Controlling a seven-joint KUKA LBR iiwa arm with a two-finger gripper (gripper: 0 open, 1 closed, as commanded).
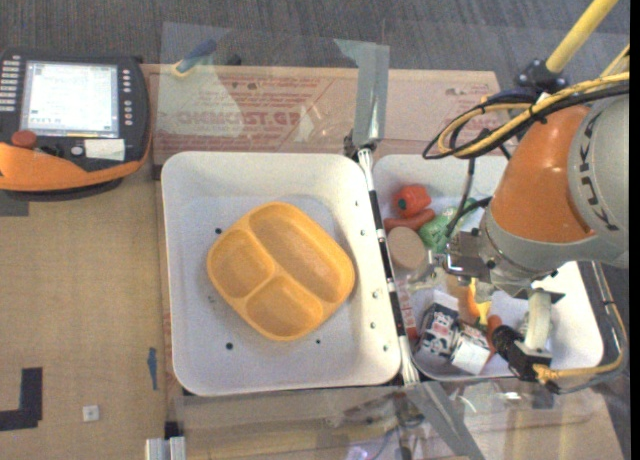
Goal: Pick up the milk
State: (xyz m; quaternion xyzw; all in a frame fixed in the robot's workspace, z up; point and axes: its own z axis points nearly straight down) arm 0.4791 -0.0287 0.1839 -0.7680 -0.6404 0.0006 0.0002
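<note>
Left bin point(180, 248) held an orange divided plate point(281, 270). Lower right of centre, the milk point(440, 329) lay in the right bin point(590, 348), not lifted. The tool point(472, 296) hovered just beside it, apart or together I couldn't tell. The grasp looked yet to come.

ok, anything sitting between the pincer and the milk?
Nothing clearly blocks it. The pincer sits over the right bin, just beyond the milk, which lies near the bin's front left. A small orange item beside the carton may crowd the grasp.
</note>
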